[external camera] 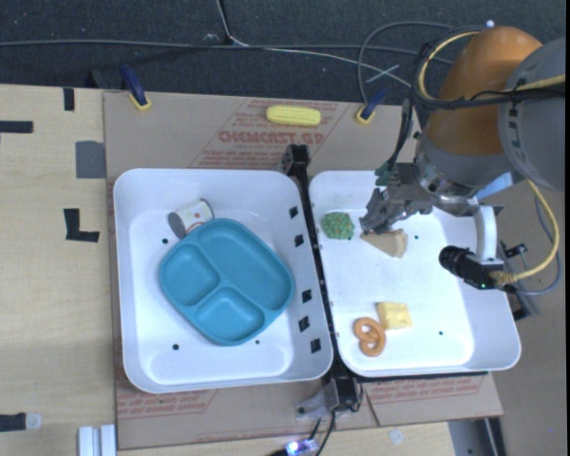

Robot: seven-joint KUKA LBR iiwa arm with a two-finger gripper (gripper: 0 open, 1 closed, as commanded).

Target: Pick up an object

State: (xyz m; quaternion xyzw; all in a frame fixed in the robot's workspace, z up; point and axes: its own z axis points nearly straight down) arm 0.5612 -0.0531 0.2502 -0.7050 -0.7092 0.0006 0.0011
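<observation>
My gripper hangs over the upper middle of the right bin, reaching in from the right. Just below its tip lies a tan wedge-shaped piece, touching or nearly touching the fingers. A green knobbly ball sits to the left of the gripper near the bin's left wall. Lower in the same bin lie a yellow cheese-like block and a brown pretzel.
The left bin holds a blue divided plate and a small white and grey cup lying at its upper left. A yellow corn-like toy rests on the cardboard behind the bins. Cables run across the top.
</observation>
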